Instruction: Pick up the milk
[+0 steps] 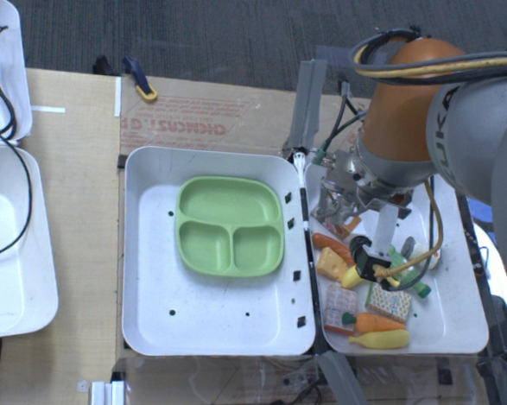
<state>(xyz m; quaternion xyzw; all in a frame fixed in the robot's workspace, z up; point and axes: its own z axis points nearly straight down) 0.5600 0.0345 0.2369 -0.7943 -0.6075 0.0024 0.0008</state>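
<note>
Over the far left corner of the right bin (452,337), the end effector (340,208) is hanging low beneath the orange band of the arm (484,118), and from this angle I cannot tell whether it is spread or pressed together. Down in the near left part of that bin, the milk carton (341,312) is lying flat, white with reddish print, apart from the end effector. A carrot (382,324) is lying just beside it on the right, and a yellow banana (381,339) is resting along the carrot's near side. A yellow cheese wedge (331,263) is sitting just beyond the milk carton, between it and the end effector. Over in the left bin (143,302), a green divided plate (230,226) is sitting toward the far side. Both bins are resting on the counter (76,133).
</note>
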